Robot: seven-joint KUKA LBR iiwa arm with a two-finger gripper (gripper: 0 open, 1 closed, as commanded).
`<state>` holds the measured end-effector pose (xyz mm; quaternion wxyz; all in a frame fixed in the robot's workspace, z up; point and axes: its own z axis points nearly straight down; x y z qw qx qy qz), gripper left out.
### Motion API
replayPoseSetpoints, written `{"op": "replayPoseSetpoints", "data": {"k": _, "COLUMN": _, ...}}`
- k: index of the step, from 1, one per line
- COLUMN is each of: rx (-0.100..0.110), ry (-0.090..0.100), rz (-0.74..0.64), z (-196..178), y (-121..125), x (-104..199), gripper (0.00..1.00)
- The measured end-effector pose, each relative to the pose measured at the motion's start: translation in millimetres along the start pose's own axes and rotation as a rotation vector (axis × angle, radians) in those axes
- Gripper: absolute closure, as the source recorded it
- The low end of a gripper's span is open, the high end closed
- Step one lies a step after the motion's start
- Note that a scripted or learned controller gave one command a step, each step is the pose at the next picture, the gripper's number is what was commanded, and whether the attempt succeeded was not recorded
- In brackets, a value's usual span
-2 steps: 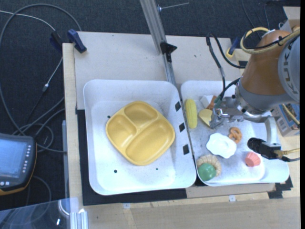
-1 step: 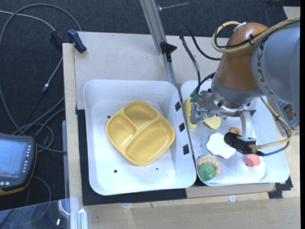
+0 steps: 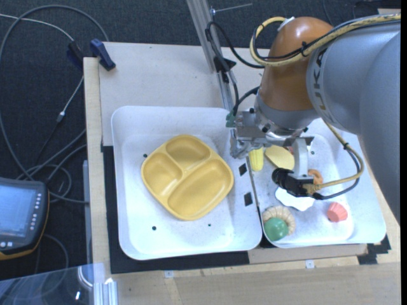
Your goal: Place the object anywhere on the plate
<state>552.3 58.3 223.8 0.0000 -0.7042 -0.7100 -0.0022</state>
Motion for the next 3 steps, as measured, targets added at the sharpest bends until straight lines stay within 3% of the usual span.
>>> {"op": "replayPoseSetpoints", "data": {"k": 1, "rx": 0.001, "ry": 0.000, "rz": 0.001, "z": -7, "y": 11, "x": 49, "gripper": 1.00}}
{"op": "replayPoseSetpoints", "data": {"k": 2, "rx": 0.004, "ry": -0.001, "rz": 0.001, "z": 0, "y": 1, "x": 104, "gripper": 1.00}}
{"op": "replayPoseSetpoints", "data": {"k": 3, "rx": 0.004, "ry": -0.003, "rz": 0.007, "z": -1, "y": 2, "x": 101, "gripper": 0.00}}
